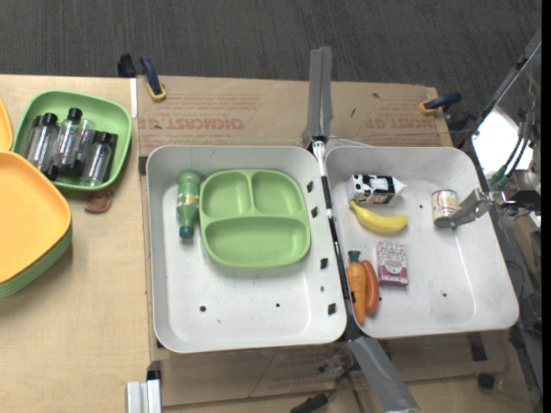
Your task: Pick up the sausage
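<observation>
Orange-red sausage (370, 287) lies at the right bin's (482, 308) left edge, beside a carrot (355, 280). The gripper (469, 208) is near the right edge, by a can (444, 203); its state I cannot tell.

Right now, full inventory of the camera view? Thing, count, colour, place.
bins: 2, white, side by side on bench
divided plate: 1, green, left bin
bottle: 1, green, left bin, beside plate
banana: 1, yellow, right bin
carton: 1, black-and-white, above banana
can: 1, pale, right bin's right side
small box: 1, pink-red, below banana
carrot: 1, orange, right bin's left edge
sausage: 1, red-orange, against carrot
green tray of bottles: 1, far left
orange plates: stack, left edge
gripper: 1, grey, by can
</observation>
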Motion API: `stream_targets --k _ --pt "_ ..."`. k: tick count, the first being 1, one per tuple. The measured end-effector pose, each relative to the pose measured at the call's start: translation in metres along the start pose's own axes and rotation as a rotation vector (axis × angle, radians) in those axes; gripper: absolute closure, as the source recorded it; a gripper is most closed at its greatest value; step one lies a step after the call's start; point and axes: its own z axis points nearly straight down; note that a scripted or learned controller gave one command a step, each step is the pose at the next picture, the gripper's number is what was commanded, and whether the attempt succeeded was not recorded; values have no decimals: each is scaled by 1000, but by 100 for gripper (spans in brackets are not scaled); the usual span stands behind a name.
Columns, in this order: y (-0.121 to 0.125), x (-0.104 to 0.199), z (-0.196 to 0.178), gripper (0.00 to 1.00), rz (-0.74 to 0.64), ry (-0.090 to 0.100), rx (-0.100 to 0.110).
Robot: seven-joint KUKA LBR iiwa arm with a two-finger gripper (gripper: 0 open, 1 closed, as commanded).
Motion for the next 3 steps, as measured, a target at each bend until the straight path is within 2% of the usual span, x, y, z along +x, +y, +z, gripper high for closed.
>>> stream_targets --k 1,2,3 --pt "0 0 -8 100 0 -1 2" --pt "-9 -34 6 100 390 -1 1" --pt "-17 -39 7 100 642 0 -2"
